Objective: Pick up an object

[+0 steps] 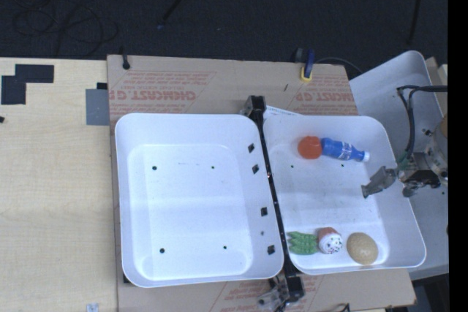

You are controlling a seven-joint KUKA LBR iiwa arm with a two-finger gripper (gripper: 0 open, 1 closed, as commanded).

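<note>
We see the tool (382, 183) at the right bin's (398, 157) edge, its state unreadable, and we should centre it over the blue bottle (344, 150) before descending.

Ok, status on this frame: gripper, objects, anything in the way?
Gripper at right bin's right side, holding nothing. Blue bottle beside orange ball up top; green toy, spotted ball, tan lump along near wall. Path clear.

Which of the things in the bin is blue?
The small bottle lying at the far side of the right bin, beside the orange ball.
</note>
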